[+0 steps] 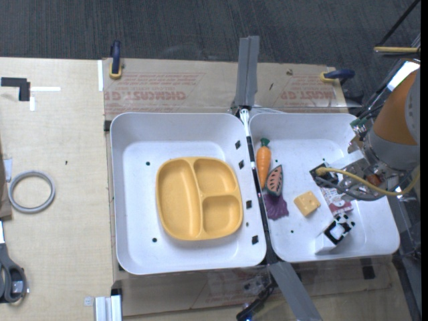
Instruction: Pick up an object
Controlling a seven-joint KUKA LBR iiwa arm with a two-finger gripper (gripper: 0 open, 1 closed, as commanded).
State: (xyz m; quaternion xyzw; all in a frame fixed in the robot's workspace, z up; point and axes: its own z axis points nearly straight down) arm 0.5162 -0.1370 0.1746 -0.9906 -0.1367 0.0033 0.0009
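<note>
Gripper (339, 221) is low in the right bin (297, 245), near its right wall; can't tell its state. Closest target is the cheese wedge (307, 203), just left of it and apart. Carrot (263, 162) lies further left, long axis running along the divider.

Bright, even light from overhead, and the two white bins (127, 199) come up almost washed out, with soft sheen along their rims. The yellow divided plate (199, 198) throws only a faint shadow. The pale worktop (60, 246) is clearly lit, while the dark floor (200, 12) up top goes dim and grainy. Focus is fair throughout; small details look slightly soft.
</note>
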